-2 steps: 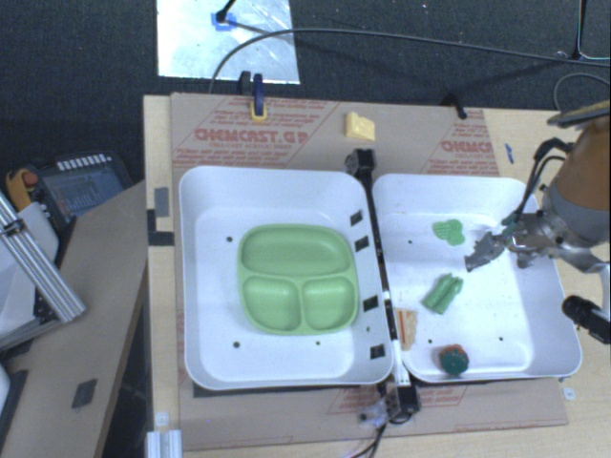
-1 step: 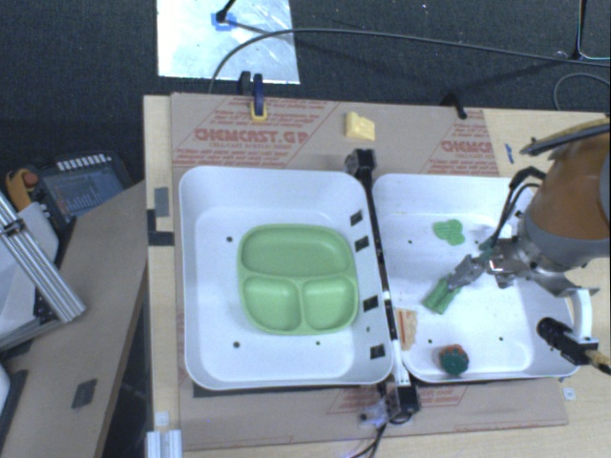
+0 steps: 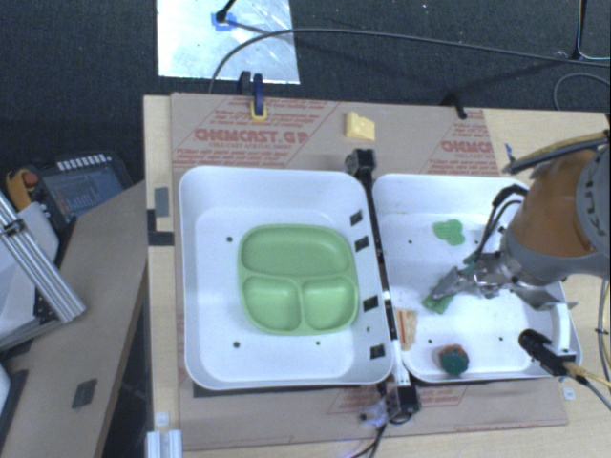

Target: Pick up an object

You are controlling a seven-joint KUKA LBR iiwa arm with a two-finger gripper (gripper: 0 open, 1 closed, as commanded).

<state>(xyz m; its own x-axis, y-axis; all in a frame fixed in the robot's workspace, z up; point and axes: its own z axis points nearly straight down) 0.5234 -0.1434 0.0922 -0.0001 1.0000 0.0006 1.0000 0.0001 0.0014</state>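
Observation:
My gripper [image 3: 441, 292] reaches into the right bin [image 3: 420, 194] from the right and sits low over its left-centre floor. A small green piece [image 3: 436, 302] lies right at the gripper's tip, touching or just under it; whether it is gripped is unclear. A second green leafy piece [image 3: 447, 229] lies farther back in the same bin. A round green-and-red object [image 3: 452, 358] rests near the bin's front wall. A tan strip-shaped object [image 3: 408, 327] lies against the left wall.
The left bin [image 3: 205, 194] holds a green divided plate [image 3: 296, 280]. A black divider with clips [image 3: 370, 256] runs between the bins. A yellow block [image 3: 360, 126] lies on the cardboard behind them. The arm's orange band [image 3: 568, 213] overhangs the right bin's right side.

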